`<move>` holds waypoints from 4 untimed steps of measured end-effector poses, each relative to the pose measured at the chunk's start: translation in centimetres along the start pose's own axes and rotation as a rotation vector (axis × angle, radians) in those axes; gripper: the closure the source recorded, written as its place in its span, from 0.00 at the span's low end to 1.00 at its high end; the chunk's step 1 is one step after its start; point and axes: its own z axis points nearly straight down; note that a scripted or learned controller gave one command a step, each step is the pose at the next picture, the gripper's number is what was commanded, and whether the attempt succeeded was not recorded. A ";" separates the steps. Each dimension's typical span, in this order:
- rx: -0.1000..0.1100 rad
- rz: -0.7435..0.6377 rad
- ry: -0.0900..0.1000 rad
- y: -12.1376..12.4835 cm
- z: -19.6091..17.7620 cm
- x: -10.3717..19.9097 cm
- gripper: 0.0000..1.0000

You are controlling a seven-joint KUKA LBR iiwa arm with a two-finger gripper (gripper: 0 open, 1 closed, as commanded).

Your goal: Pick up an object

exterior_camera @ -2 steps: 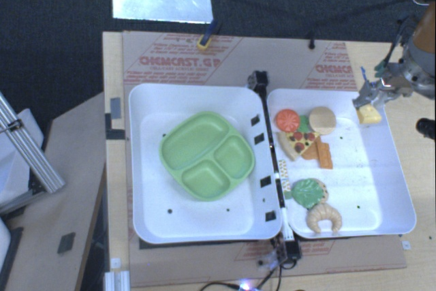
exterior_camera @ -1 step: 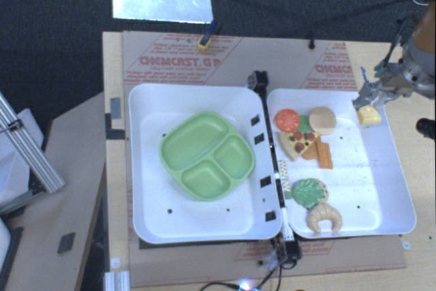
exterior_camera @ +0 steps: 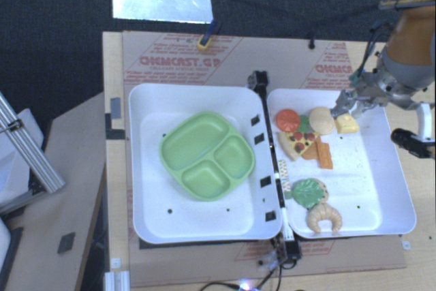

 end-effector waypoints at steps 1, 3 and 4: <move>0.001 0.000 0.000 -2.4 0.6 5.1 1.00; 0.001 0.000 0.000 -5.6 -0.3 15.8 1.00; 0.001 0.001 0.000 -7.9 -1.3 20.0 1.00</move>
